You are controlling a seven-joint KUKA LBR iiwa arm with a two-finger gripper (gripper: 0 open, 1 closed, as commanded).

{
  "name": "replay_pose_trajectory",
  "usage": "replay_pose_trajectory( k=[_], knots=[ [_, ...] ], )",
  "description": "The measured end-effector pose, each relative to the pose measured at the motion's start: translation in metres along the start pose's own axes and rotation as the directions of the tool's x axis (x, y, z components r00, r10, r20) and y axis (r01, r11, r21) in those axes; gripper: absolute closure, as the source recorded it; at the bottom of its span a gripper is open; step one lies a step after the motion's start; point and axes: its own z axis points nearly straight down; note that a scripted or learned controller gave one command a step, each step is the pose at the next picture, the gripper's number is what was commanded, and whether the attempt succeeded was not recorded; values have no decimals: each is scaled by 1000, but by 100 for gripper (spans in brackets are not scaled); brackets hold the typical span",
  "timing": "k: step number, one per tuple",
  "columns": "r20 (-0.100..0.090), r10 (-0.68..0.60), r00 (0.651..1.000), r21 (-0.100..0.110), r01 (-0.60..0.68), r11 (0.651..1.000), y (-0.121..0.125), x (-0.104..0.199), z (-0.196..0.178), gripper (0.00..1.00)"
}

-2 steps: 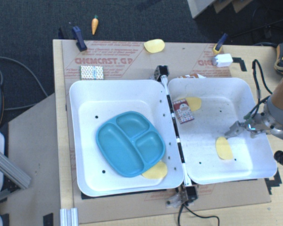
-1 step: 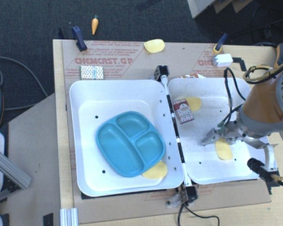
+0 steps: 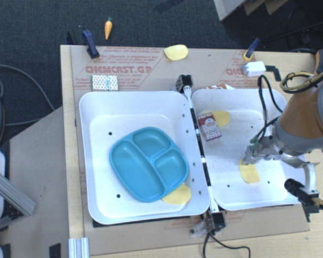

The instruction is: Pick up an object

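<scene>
Two bins (image 3: 97, 112): blue plate (image 3: 148, 163) left; fingers (image 3: 251, 157), state unclear, above yellow piece (image 3: 250, 173) right.

Flat yellow piece (image 3: 250, 173) lies on right bin (image 3: 269, 195) floor, directly beneath my hand (image 3: 253, 156); its upper edge hidden by it.

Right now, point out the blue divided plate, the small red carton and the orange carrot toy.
blue divided plate (image 3: 148, 164), camera view, centre ridge.
small red carton (image 3: 208, 126), camera view, top face.
orange carrot toy (image 3: 108, 29), camera view, body.

The arm reaches in from the right, its claw (image 3: 251, 156) seemingly pointing down.
</scene>
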Motion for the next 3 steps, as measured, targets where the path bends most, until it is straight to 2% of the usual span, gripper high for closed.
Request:
replay_pose_trajectory(
  k=[1,2,3],
  knots=[
    [0,0,1000,0,0,1000,0,0,0,0],
    [0,0,1000,0,0,1000,-29,32,10,0],
    [1,-1,1000,-1,1,1000,30,-10,-95,0]
  ],
)
